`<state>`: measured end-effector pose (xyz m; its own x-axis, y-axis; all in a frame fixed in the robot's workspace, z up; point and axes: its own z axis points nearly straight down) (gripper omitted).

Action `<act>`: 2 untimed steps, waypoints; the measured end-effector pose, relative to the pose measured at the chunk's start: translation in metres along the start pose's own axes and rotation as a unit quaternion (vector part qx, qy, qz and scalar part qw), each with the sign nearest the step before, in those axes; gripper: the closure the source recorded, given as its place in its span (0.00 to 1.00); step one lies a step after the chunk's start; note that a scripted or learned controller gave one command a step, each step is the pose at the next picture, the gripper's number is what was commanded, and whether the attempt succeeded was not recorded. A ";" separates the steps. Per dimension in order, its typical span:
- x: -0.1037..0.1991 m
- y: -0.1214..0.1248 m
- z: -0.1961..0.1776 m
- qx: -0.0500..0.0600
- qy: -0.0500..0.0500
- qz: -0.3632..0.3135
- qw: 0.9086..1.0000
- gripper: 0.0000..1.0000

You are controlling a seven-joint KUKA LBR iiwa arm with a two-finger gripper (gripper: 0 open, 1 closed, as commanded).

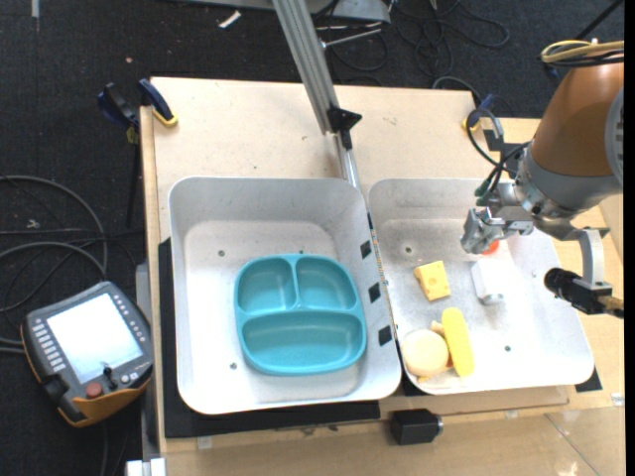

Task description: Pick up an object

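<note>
The pincer (483, 238), its opening impossible to judge, hung over the right bin (556, 360); dropping squarely onto the white block (487, 283) just below seemed wisest

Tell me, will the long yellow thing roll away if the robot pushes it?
Maybe. The yellow stick looks rounded and smooth, so a sideways push could roll it. It lies against the round cream piece, which might block rolling that way. It looks stiff, probably light.
</note>
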<state>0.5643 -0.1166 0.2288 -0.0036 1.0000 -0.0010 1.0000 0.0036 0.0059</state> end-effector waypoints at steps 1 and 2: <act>0.000 0.001 -0.031 0.001 0.000 0.000 1.000 1.00; 0.042 0.022 -0.026 0.002 0.001 -0.002 1.000 1.00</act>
<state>0.5855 -0.0744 0.2554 -0.0076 1.0000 0.0005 1.0000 0.0076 0.0018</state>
